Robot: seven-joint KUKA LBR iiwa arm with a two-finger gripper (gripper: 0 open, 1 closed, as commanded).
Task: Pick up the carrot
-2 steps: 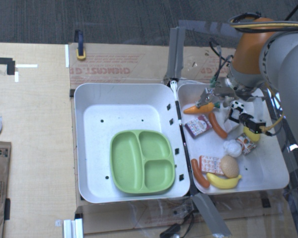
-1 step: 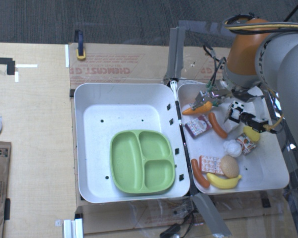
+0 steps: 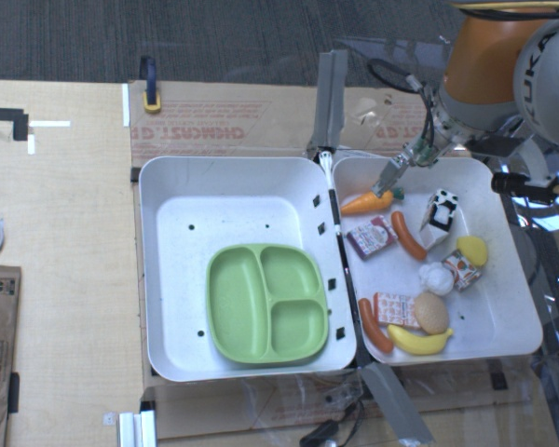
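Currently the tool [image 3: 388, 181] sits over the far left corner of the right bin [image 3: 512, 338], with the arm [image 3: 489, 54] reaching in from the right. Its tip meets the green leafy end of the carrot [image 3: 365, 202]; whether the tool is wide, narrow, or gripping cannot be told. The carrot lies flat on the bin floor beside the left wall, orange body pointing left. Near it, toward the bin centre, lie a red packet [image 3: 371, 237] and a sausage [image 3: 409, 236]. A black-and-white carton [image 3: 440, 214] stands further right. A banana [image 3: 419, 341] lies along the near edge. The left bin [image 3: 168, 250] holds a green tray [image 3: 266, 302] in its near half.
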